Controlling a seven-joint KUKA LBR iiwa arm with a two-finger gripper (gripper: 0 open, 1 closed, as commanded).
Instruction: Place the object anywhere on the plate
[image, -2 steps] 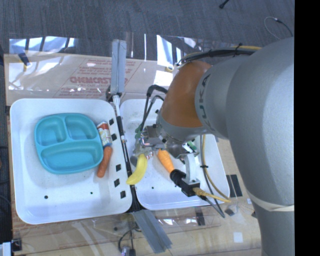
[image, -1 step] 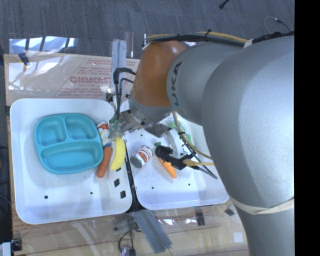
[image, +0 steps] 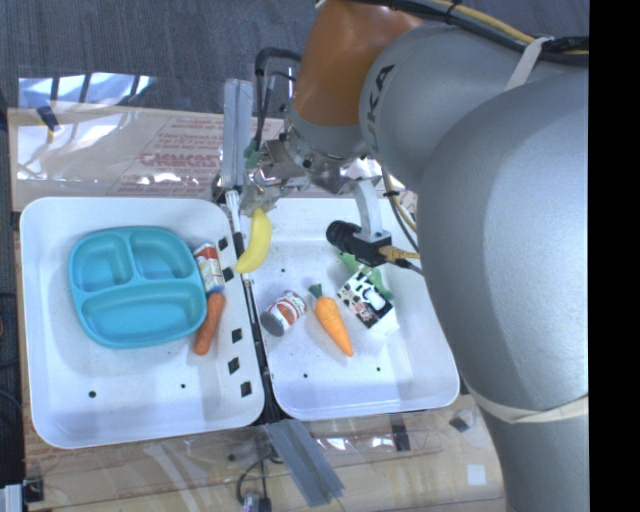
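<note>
A yellow banana (image: 254, 244) hangs upright over the divider between the two bins, its top end pinched in my gripper (image: 256, 204), which is shut on it. The blue plate (image: 112, 320) with three compartments lies in the left bin, to the left of the banana and lower. The banana's lower tip sits just right of a small can (image: 208, 268) at the plate's right edge. The arm's grey and orange body covers the upper right of the view.
An orange carrot (image: 208, 322) lies against the plate's right side in the left bin (image: 60, 410). The right bin (image: 400, 385) holds a tipped can (image: 285, 310), a second carrot (image: 333, 323), a black-and-white carton (image: 366, 300) and a green item (image: 350, 263).
</note>
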